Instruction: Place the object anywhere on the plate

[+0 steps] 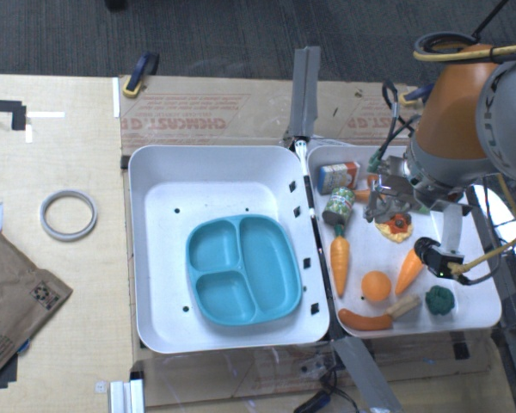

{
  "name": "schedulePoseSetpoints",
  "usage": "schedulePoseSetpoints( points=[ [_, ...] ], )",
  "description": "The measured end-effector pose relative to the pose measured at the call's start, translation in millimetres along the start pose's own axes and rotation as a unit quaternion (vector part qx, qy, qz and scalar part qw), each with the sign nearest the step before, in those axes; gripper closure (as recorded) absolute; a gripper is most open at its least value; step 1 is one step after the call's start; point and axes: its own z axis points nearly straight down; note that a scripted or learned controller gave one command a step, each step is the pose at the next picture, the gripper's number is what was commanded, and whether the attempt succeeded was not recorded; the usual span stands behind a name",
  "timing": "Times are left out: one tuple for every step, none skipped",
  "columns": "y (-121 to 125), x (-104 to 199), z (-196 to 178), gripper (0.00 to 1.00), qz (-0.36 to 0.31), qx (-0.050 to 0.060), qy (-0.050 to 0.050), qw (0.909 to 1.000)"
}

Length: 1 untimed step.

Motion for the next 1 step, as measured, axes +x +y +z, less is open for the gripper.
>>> schedulePoseSetpoints(
  points=[
    [-65.4, 16.2, 20.2, 1.00, -0.014, 0.000, 0.001, 0.9999]
  ],
)
